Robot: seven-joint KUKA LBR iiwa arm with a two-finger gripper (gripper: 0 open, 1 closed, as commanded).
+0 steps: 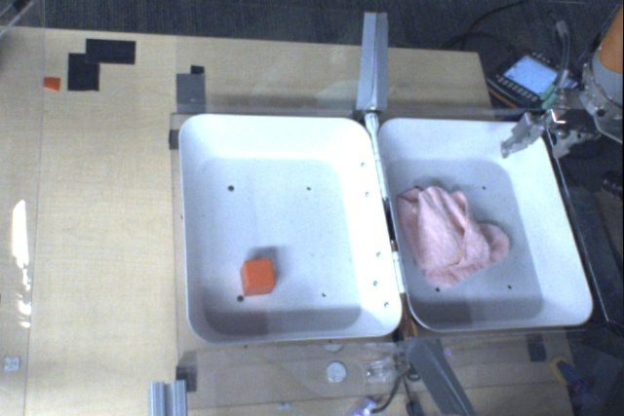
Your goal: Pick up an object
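At the right bin's [556, 209] far right corner, we see the end effector [522, 136]; whether it is released or clenched we cannot tell. The cloth [450, 234] lies in this bin, the block [258, 277] in the left bin [210, 200]. We judge approach underway; next comes descent onto the cloth.

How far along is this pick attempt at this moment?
Nothing looks picked yet. The crumpled pink cloth lies in the right white bin, and the small orange block sits in the left white bin. The gripper is at the right bin's far corner, apart from both. Reaching, grasping and lifting remain.
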